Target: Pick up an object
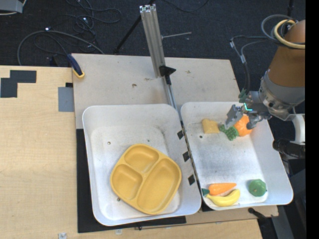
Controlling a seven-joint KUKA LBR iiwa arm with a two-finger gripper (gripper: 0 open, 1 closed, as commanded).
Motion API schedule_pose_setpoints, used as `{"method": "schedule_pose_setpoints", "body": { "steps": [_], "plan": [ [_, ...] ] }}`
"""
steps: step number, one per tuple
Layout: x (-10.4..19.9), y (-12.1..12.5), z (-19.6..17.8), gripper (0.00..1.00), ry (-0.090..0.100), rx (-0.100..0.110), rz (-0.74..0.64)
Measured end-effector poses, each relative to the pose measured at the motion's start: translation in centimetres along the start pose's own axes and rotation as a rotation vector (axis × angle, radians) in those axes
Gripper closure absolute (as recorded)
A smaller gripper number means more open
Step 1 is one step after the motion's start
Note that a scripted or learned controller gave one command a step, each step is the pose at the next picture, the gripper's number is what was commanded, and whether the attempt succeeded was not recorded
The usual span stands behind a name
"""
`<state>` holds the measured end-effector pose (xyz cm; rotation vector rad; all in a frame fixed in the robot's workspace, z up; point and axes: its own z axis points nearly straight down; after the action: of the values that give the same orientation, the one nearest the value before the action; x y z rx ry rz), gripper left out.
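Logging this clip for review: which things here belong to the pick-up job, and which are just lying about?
In the job:
end effector, over the right bin
orange and green toy below it
yellow block
toy carrot
banana
green ball

Lying about:
yellow divided plate in the left bin
metal post

High slanted view over both bins (134, 114)
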<state>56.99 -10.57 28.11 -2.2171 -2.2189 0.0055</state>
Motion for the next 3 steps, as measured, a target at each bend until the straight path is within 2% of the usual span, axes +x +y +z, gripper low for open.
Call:
{"method": "schedule_pose_setpoints", "body": {
  "steps": [1, 3],
  "plan": [
    [0.0, 0.1, -0.1, 0.00, 0.000, -0.003, 0.000],
    [0.9, -0.6, 12.5, 0.00, 0.001, 0.003, 0.001]
  ]
}}
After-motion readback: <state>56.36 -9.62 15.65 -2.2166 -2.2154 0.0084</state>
